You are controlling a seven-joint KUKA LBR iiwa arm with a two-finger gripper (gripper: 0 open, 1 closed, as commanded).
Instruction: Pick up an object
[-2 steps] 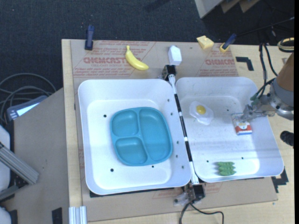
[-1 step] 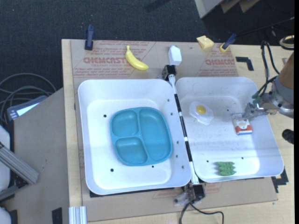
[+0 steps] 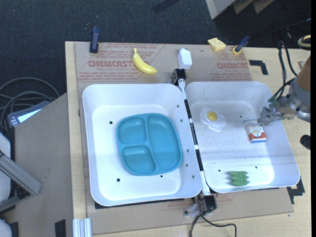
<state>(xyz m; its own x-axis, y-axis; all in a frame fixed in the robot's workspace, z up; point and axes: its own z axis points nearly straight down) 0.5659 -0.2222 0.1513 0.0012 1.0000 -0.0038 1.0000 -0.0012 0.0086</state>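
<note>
Camera view from above the tabletop: two shallow white plastic bins sit side by side on a brown cardboard-covered surface printed with red lettering. Reaching in from the right, the grey robot arm lowers its tool over the right bin, directly above a small red-and-white packet that lies flat on the bin floor near the right wall. Whether the tool is spread or closed cannot be told from this angle, and no part of the packet is visibly between its tips. The packet is a small, roughly square item, white across its upper face with a red band along its lower edge; finer markings are too small to read. To its left in the same bin rests a toy fried egg, white with a round yellow yolk, and near the front edge lies a green ridged toy vegetable. A turquoise divided plate with three compartments occupies the middle of the left bin. Outside the bins, at the back of the tabletop, lie a yellow toy banana and a pale yellow wedge of toy cheese
</note>
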